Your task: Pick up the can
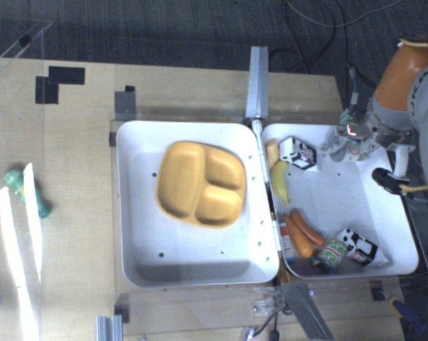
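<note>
- We saw the pincer (346, 145) low at the far right corner of the right bin (356, 197); we could not tell whether it was spread or pressed together, and nothing showed in it.
- Just beside it, along the far edge, sat a black-and-white carton (297, 153), with a banana (279, 178) by the left wall.
- The can (333, 253), green, lay at the near edge, well apart from the pincer.
- It was crowded: two sausages (303, 233) touched or nearly touched its left side, and a second carton (360, 247) sat just beside it on the right.
- We judged the step to be the approach: cross the bare middle, come straight down over the can, and close across its free sides, far to near, so the neighbours were not caught.
</note>
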`<state>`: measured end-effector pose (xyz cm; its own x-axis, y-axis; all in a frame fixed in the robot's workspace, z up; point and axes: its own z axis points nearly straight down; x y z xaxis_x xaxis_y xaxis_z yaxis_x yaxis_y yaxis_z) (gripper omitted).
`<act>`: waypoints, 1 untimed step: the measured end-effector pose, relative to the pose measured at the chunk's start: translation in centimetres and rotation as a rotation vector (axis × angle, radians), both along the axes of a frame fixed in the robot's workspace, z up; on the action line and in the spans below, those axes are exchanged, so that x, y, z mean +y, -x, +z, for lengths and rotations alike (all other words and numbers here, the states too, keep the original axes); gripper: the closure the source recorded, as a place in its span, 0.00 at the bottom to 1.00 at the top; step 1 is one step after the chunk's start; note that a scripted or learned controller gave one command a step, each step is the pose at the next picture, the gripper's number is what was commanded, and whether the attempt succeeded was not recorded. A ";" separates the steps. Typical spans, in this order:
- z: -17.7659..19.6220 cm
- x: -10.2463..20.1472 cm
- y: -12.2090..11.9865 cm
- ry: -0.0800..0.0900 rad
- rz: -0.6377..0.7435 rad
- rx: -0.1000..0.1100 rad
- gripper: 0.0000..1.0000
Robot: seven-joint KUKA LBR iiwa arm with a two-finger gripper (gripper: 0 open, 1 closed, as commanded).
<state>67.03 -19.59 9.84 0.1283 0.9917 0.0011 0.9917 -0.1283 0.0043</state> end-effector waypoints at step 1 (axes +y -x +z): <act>10.0 3.2 0.1 0.001 -0.216 0.005 1.00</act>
